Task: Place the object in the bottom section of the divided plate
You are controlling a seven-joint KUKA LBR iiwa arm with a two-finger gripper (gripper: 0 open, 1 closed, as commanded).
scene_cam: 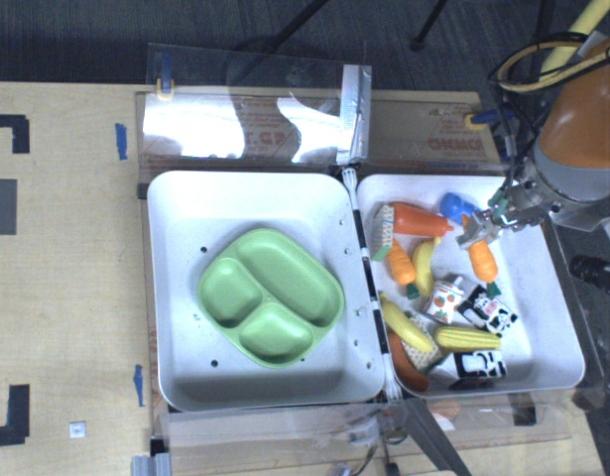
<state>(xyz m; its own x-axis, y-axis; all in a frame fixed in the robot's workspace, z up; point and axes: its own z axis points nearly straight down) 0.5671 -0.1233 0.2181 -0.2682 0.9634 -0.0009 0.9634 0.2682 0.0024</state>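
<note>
**Jaws over the toy bin, grip unclear**

The jaws (486, 228) hang over the right bin (562, 365), right by a small orange carrot (482, 260); whether they are clenched or released I cannot tell. A clean pick probably means one toy alone, lifted clear of its neighbours. The arm (577, 137) reaches in from the right. The green divided plate (271, 295) waits in the left bin (176, 216).
</note>
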